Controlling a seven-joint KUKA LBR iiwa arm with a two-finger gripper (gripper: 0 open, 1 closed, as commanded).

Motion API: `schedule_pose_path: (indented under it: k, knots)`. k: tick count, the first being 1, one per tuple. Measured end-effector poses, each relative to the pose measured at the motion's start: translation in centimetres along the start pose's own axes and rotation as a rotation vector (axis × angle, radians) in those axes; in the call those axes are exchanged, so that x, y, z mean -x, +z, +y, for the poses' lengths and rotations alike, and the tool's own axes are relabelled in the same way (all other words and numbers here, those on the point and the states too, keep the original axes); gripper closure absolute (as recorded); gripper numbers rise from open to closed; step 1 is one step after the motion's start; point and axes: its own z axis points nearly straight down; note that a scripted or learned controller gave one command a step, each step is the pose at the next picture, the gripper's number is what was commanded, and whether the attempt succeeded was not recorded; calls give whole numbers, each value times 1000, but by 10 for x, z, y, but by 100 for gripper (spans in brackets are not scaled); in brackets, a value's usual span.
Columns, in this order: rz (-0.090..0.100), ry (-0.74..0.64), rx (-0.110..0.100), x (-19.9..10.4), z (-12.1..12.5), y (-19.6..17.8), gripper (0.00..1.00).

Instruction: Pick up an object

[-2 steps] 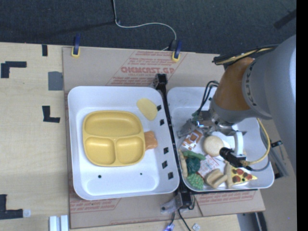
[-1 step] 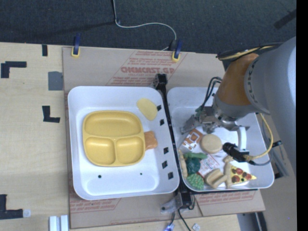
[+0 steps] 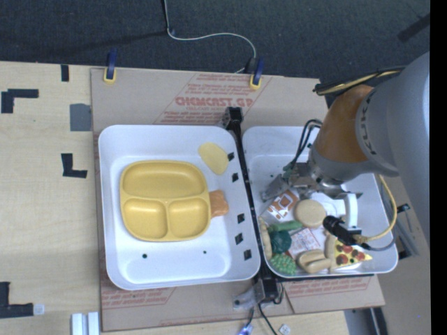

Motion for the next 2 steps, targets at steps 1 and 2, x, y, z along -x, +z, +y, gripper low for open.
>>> schedule_pose_path:
  k: [1, 2]
  knots:
    - [0, 0, 1, -3, -12, 0, 0]
    - [1, -1, -4, -4, -13, -8, 100]
